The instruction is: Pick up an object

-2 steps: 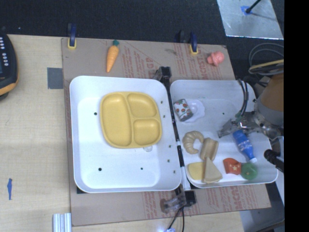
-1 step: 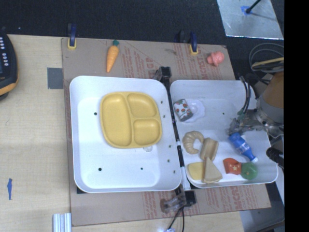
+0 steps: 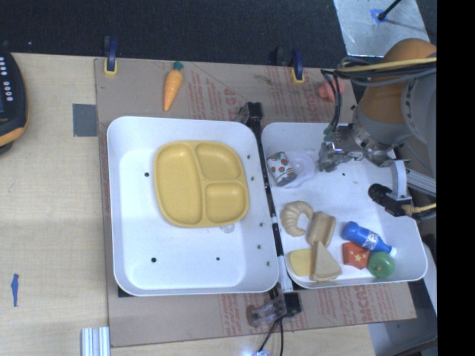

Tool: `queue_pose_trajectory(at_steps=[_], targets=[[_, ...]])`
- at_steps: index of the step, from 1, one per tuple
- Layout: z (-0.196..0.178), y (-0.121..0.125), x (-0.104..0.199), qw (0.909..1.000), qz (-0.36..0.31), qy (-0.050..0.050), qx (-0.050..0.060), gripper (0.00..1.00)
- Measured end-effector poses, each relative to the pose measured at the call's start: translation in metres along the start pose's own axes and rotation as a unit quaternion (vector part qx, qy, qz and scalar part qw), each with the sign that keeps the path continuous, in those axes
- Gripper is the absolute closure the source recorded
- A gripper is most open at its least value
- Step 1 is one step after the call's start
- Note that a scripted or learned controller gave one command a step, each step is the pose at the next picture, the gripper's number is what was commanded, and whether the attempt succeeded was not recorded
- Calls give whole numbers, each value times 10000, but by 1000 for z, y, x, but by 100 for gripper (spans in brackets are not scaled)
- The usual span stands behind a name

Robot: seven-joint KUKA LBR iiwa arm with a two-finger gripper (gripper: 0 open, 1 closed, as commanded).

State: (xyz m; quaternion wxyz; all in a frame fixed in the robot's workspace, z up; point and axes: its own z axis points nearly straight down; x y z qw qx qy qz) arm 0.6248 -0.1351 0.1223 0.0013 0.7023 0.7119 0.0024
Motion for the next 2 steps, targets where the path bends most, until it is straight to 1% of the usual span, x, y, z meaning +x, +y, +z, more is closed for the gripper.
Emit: queue_pose_trajectory(at_steps=[1,2], targets=[[2,-4,-6,10000,37,-9,41,0],[-90,-64,-57,10000,82,-33,6,0]])
